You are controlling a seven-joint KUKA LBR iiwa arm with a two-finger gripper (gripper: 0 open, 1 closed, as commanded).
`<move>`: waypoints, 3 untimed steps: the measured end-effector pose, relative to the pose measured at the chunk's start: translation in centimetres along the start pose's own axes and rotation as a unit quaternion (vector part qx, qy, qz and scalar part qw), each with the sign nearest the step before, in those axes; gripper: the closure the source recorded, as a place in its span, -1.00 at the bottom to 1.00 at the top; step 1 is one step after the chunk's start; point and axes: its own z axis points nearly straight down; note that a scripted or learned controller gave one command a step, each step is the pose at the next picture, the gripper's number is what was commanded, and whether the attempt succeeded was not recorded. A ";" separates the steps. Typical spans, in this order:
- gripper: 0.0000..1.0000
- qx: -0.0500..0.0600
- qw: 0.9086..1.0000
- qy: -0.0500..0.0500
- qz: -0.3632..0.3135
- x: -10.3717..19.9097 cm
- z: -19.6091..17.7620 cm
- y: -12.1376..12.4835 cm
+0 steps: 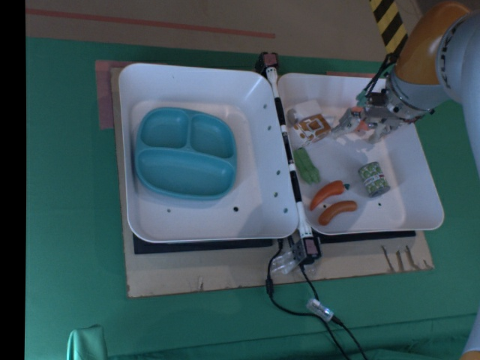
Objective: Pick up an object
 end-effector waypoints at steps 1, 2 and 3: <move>-1.00 0.001 1.000 0.000 0.000 -1.2 -2.1 4.4; -1.00 0.002 1.000 0.000 0.001 -1.1 0.0 -0.5; -1.00 -0.004 1.000 -0.002 0.002 1.1 -0.3 -10.2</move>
